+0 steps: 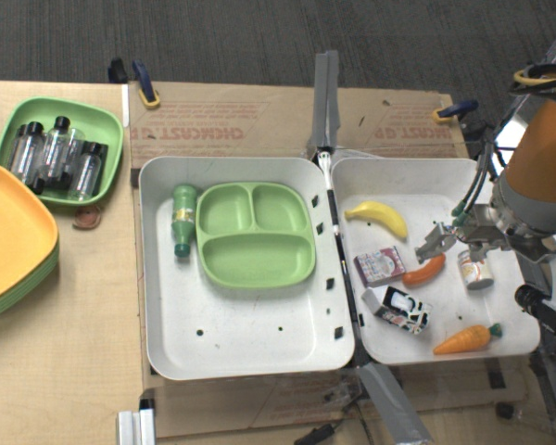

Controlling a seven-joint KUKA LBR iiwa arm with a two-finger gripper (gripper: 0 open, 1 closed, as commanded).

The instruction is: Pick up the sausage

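From the overhead camera, the sausage (423, 271) lies in the right bin (389, 176), near its middle, tilted with its upper end toward the gripper (442, 240). It looks like a small, smooth toy: probably light, fairly stiff and a little slippery, so a pinch across its narrow middle seems the safest hold, since its rounded ends could slide out. The gripper sits just beside the sausage's upper end, its dark fingers spread and nothing between them.

The same bin holds a banana (378, 218) toward the back, a small carton (379, 266) touching or just beside the sausage's lower end, a black-and-white box (403, 310) in front, a carrot (464, 339) at the front right and a can (475, 271) to the right.

The left bin (250, 346) holds a green divided tray (256, 234) and a green bottle (183, 219) alongside it.
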